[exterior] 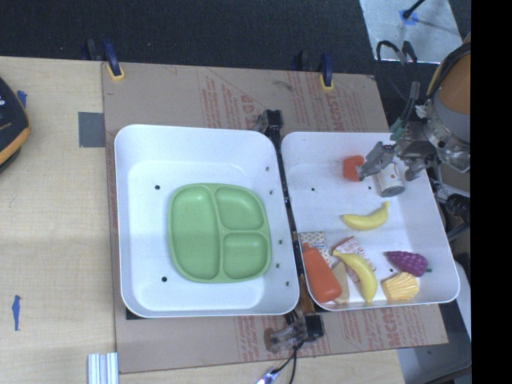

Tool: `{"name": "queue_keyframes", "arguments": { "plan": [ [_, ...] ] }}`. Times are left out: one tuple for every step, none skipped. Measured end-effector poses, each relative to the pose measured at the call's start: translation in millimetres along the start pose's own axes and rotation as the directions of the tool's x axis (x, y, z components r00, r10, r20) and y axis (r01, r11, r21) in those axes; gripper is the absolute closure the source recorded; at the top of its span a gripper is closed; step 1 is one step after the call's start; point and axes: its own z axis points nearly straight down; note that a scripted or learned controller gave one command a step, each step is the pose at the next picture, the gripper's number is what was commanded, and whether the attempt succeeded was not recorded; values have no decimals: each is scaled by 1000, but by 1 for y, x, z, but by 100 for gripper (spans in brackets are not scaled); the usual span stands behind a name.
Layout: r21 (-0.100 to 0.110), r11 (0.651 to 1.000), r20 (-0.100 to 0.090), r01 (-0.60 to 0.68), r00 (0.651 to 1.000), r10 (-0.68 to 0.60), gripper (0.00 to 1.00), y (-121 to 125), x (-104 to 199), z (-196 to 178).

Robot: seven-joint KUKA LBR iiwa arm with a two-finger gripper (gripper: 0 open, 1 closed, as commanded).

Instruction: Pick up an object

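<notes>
Over right bin (pixel 416 214): end effector (pixel 386 169) beside red object (pixel 353 168); finger state unclear.

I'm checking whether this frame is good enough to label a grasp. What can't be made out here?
- Gripper, camera view: whether it is open or shut; too small and cluttered to tell.
- Small red object beside the gripper: touching or apart is unclear, and it is too blurred to identify.
- Flat printed items in the right bin: partly covered by the lower banana and the orange block.
- Arm: cut off by the right edge.
</notes>
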Motion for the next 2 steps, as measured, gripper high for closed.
{"name": "queue_keyframes", "arguments": {
  "plan": [
    [0,1000,2,-2,1000,2,0,47,-52,66],
    [2,1000,0,0,1000,0,0,90,-44,160]
  ]
}}
